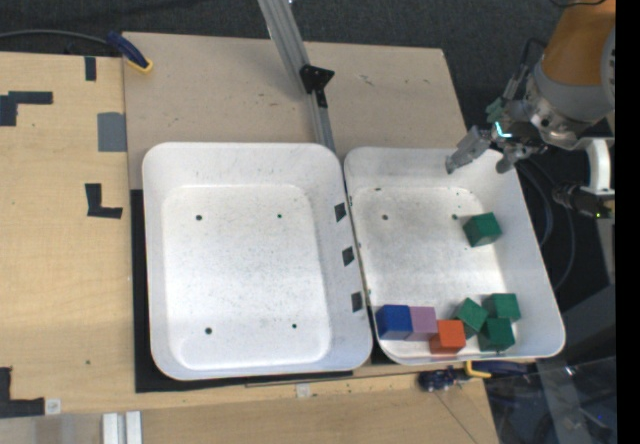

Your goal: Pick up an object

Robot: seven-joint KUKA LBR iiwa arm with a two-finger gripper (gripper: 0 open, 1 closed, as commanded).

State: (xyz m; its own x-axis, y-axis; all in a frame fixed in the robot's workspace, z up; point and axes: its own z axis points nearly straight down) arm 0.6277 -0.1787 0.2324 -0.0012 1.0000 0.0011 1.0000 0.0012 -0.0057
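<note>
Closest to you, along the near rim of the right bin, sits a cluster of blocks: a blue cube, a lilac cube, an orange cube, and three green blocks bunched against the near right corner. Now look at the hand: it hangs over the far right corner of that bin, fingers spread apart, nothing between them. You'll see the grey arm with its orange band coming in from the right behind it. Nearest to the hand is a lone green cube, apart from the hand, lying on the bin floor nearer you. Further out, the left bin sits beside the right one on the worktop.
</note>
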